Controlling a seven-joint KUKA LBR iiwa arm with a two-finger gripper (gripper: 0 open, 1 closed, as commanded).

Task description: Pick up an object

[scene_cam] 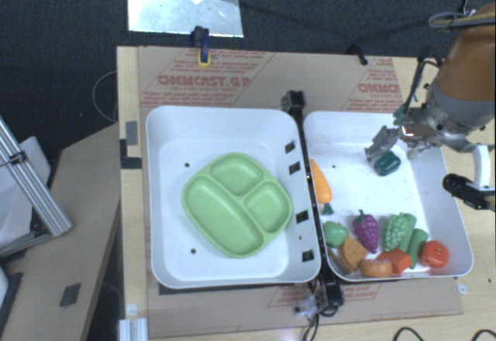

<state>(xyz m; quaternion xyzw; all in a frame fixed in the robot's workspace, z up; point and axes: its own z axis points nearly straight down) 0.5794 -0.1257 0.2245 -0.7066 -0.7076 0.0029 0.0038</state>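
My gripper hangs over the upper part of the right bin, reaching in from the right. A small dark teal object sits right at its tip, touching or just below it; whether it is gripped is unclear. An orange carrot lies against the bin's left wall. Along the front of the bin lies a pile of toy food: purple grapes, a green vegetable, a green piece, a red tomato and orange pieces.
The left bin holds a green divided plate. A black divider with clips runs between the bins. The arm's grey body and orange band stand over the right bin's far right corner.
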